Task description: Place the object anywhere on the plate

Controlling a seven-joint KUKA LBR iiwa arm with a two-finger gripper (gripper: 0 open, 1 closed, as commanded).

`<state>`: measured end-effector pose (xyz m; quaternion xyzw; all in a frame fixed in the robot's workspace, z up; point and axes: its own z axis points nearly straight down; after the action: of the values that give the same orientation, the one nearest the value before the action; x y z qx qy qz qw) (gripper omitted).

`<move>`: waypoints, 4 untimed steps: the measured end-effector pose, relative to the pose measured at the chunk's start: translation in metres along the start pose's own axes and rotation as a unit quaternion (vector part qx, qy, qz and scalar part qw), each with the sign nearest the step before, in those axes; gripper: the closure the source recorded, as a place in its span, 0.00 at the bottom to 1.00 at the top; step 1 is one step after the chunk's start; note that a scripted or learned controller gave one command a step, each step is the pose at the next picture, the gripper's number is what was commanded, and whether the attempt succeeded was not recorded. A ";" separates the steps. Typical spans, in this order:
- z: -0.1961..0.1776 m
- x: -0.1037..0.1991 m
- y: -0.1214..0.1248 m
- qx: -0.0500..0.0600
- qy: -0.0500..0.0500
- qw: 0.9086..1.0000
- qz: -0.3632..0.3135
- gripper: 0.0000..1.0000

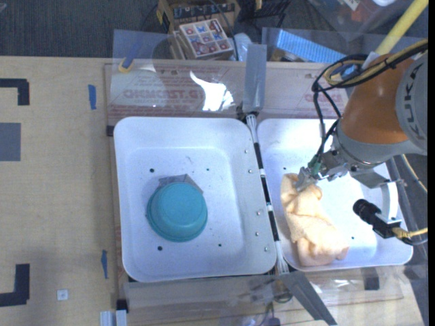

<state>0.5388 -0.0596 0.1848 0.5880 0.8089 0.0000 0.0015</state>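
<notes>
**Gripper down on the yellow cloth in the right bin**

While you look down on the bench, you see two white bins side by side: the left bin [136, 148] holds a teal plate [177, 211], and the right bin [285, 138] holds a pale yellow cloth [311, 226].

You can see the arm [380, 107] reaching in from the right, its orange band sitting above the wrist. The gripper [304, 176] points down and to the left, and its tips meet the upper left end of the cloth, near the inner wall of the right bin. The jaws appear drawn close together at that spot, with a small fold of the cloth seeming to rise into them. At this slant and size you cannot tell for sure whether fabric is truly pinched between the fingers or whether the tips merely rest against it.

The cloth itself lies crumpled along the left side of the right bin, running from the gripper tips down toward the near corner. Most of it lies flat on the bin floor.

The plate looks like a round, shallow dish, sitting on a grey patch near the middle of the left bin, well apart from the cloth, with the divider between the bins lying between them.
</notes>
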 end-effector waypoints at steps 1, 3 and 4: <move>-0.006 0.054 0.019 -0.001 0.000 1.000 0.028 1.00; -0.029 0.176 0.035 -0.001 0.001 0.998 -0.059 1.00; -0.025 0.180 0.089 0.000 0.000 0.999 -0.052 1.00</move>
<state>0.5679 0.1394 0.2098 0.5452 0.8383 0.0002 0.0013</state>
